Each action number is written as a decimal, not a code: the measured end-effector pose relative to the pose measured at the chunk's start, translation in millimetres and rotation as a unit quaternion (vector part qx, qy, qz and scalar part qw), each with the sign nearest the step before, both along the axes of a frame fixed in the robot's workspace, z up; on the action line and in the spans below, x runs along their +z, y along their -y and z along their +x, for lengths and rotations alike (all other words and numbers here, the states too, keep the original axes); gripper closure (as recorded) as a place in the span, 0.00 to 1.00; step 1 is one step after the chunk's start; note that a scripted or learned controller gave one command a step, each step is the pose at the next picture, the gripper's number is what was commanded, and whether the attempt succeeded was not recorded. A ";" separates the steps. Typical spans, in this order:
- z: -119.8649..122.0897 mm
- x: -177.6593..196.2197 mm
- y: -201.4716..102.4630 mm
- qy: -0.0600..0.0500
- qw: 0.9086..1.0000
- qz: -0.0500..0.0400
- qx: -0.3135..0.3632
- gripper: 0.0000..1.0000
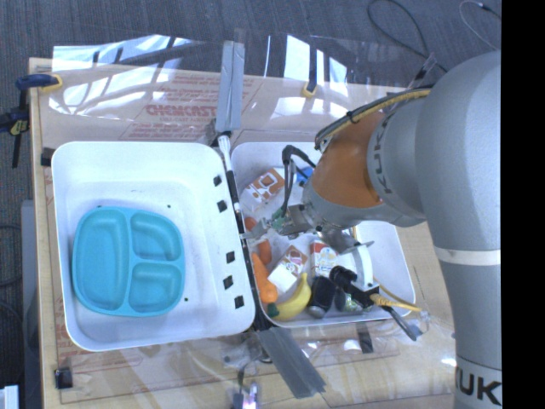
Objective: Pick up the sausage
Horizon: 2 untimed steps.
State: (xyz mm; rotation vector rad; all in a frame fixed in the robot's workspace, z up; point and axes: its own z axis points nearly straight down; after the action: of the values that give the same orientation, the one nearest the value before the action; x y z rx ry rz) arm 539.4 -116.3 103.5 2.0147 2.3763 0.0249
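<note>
The gripper is lowered into the right bin, above the banana; whether it is open or closed cannot be told. A small reddish piece, possibly the sausage, is seen just above the banana, beside an orange carrot.

The blue tray looked like smooth plastic (a bit shiny), and the white bins looked smooth and matt.
</note>
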 end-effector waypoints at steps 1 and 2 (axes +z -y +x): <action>0.0 0.0 0.1 0.000 1.000 0.000 0.000 0.00; -11.3 42.0 -8.8 -0.015 0.991 0.000 0.135 0.00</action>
State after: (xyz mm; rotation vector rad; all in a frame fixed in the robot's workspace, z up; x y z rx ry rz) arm 528.1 -107.5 145.6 1.6898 2.6470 -0.0001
